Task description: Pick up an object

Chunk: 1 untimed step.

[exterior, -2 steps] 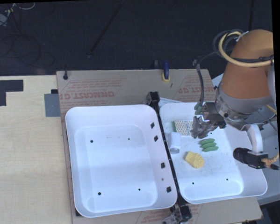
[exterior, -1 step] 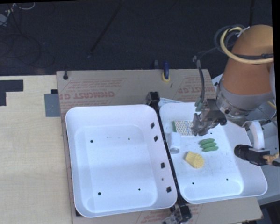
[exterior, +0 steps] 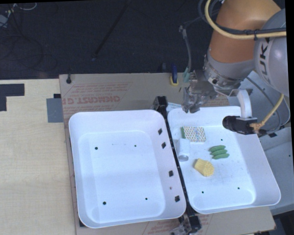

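The right bin [exterior: 259, 192] holds a small patterned white pad with a green edge [exterior: 194, 133], a green pea-pod piece [exterior: 219, 152], a yellow corn-like piece [exterior: 204, 167] and a small pale cylinder [exterior: 183, 151] by its left wall. My gripper [exterior: 191, 106] hangs over the far left corner of that bin, just beyond the patterned pad and above it. Nothing shows between its fingers.
The left bin [exterior: 84, 142] lies beside the right one, joined by a black clip strip [exterior: 169, 152]. A black handle-like part [exterior: 238, 124] juts over the right bin's far right rim. Cardboard [exterior: 111, 94] lies under both bins.
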Tool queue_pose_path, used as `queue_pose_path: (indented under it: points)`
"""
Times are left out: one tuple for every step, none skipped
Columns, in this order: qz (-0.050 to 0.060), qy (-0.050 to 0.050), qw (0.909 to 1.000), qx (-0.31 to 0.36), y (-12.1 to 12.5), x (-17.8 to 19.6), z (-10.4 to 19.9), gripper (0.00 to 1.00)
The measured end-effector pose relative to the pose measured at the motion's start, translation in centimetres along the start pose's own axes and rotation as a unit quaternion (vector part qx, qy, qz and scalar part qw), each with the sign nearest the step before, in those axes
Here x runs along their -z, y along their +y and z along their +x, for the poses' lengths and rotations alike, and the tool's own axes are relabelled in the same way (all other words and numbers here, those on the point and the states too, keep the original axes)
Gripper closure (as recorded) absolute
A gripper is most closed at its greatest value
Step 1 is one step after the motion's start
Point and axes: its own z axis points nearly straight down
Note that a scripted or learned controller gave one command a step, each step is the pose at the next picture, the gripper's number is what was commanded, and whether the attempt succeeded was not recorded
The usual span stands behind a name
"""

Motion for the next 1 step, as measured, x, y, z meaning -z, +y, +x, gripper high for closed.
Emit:
queue_pose_path:
  points:
    - [0.003, 0.001, 1.0000, 0.002, 3.64, -3.22, 7.69, 1.00]
